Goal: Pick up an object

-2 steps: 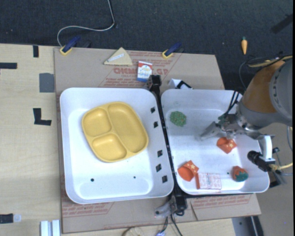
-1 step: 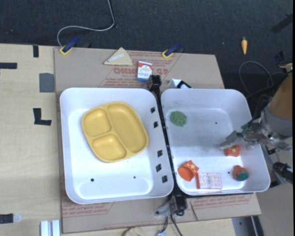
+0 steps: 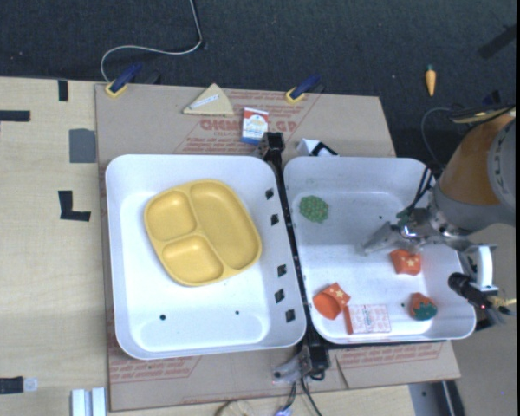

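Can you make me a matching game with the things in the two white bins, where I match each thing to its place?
Things:
1. yellow divided plastic plate
2. green round bumpy object
3. small white card with pink print
4. small orange block

Places:
A. front edge of the right bin, lying flat
B. just under the gripper, right bin
C. middle of the left bin
D. back left part of the right bin

Pairs: 1-C, 2-D, 3-A, 4-B
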`<state>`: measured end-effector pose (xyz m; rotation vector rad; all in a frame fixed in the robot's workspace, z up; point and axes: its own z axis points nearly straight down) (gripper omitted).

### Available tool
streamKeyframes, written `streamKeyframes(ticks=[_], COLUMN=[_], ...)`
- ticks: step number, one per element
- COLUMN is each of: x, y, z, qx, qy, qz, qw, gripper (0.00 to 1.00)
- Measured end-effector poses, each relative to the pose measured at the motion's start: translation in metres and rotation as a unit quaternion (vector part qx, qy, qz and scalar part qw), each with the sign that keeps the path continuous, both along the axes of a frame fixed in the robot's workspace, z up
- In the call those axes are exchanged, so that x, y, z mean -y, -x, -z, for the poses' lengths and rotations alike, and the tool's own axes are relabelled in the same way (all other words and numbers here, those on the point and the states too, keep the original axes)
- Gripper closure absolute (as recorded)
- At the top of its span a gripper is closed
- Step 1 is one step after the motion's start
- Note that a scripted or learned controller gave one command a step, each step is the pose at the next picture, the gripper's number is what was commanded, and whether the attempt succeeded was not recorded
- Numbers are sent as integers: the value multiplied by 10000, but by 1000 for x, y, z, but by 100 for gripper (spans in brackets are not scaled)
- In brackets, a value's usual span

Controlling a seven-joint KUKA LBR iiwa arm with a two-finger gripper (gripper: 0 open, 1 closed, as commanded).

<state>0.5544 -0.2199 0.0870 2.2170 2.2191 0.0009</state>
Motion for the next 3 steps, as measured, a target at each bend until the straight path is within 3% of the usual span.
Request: streamKeyframes(ticks=[1,2,3], x=[-9,5,-77], y=[38,69,52], z=[0,0,0], qx=[15,14,16], qy=[9,5,-12], qz=[2,1,-9], qw=[10000,10000,10000], gripper=[0,0,0])
